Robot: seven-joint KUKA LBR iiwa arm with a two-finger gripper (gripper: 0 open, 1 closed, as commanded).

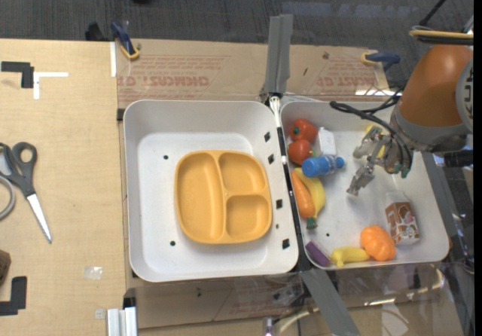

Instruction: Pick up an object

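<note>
The grey arm, orange-banded above the wrist, reaches in from the right and angles down-left; its claw hangs with fingers parted, holding nothing.

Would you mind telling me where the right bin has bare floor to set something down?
The right bin is bare between the blue bottle, brown carton and orange fruit, beneath the gripper. Its left wall is crowded: tomatoes, carrot, banana.
</note>
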